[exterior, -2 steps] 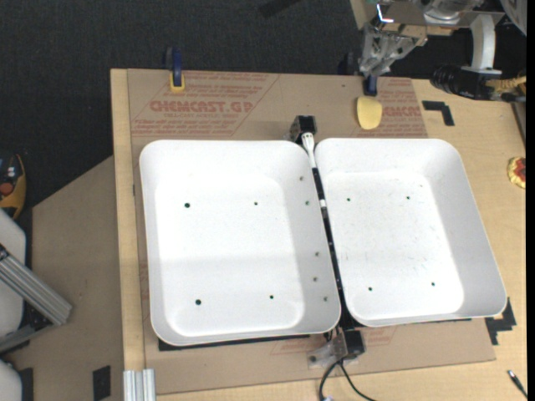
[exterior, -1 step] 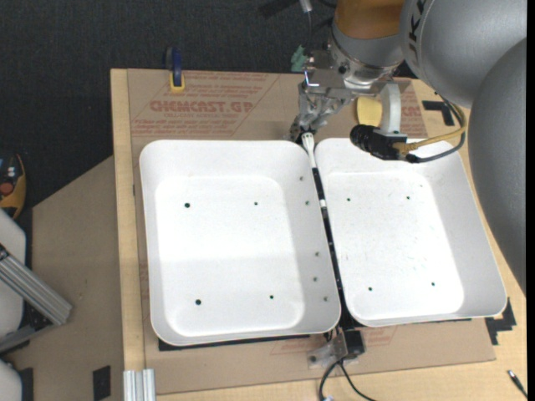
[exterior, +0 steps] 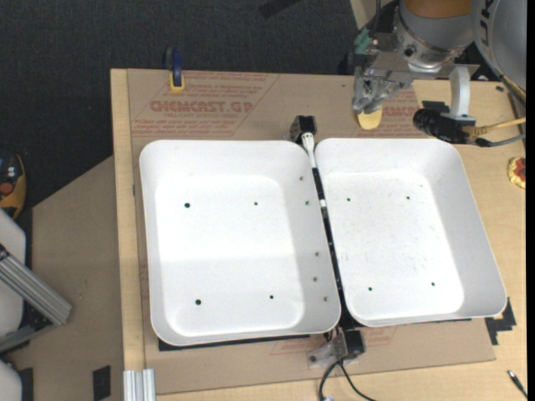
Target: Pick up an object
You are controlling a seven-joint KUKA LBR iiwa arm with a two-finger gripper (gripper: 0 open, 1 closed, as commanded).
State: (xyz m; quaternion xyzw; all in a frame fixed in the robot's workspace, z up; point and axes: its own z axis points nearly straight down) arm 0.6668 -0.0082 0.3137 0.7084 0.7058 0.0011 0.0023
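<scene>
My gripper (exterior: 369, 107) hangs above the bench just past the far rim of the right bin (exterior: 401, 241). A small pale yellow object (exterior: 369, 120) sits between its fingertips and sticks out below them. The fingers are shut on it, and it hangs off the bench surface. The left bin (exterior: 226, 249) lies beside the right one, away from the gripper. The grey arm with its orange band reaches in from the upper right.
Both bins rest on a brown board (exterior: 217, 98). A black clip (exterior: 303, 128) joins the bins at the far end of their shared edge, and another clip (exterior: 344, 345) sits at the near end. A blue and yellow clamp (exterior: 175, 69) stands at the board's far left.
</scene>
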